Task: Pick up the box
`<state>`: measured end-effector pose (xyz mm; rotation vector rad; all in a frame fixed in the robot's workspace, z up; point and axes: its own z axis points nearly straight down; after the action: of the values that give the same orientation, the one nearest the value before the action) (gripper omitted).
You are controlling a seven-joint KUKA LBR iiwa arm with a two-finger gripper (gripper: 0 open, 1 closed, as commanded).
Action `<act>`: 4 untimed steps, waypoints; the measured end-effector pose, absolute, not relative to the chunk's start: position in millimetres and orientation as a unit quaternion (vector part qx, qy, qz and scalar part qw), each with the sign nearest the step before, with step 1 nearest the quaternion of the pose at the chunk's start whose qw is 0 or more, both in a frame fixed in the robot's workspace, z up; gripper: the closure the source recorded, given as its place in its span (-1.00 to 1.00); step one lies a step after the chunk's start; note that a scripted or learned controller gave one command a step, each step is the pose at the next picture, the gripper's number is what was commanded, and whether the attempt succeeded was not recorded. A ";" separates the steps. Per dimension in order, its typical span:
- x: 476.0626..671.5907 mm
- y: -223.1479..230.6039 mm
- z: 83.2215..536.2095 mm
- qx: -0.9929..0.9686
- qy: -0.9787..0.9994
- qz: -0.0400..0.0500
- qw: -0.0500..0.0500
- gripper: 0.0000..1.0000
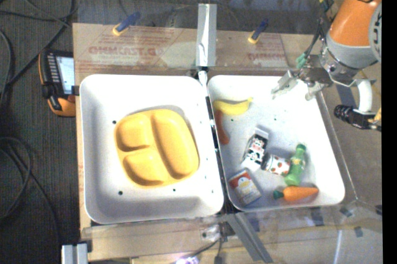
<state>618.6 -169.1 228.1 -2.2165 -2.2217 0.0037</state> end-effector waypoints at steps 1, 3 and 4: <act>591.5 -148.9 93.2 -0.730 -0.684 0.000 0.001 -1.00; 646.6 -157.0 89.5 -0.716 -0.698 -0.001 -0.007 -1.00; 620.2 -161.4 90.0 -0.710 -0.704 -0.002 -0.006 -1.00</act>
<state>620.2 -161.4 90.0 -2.2400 -2.2201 -0.0072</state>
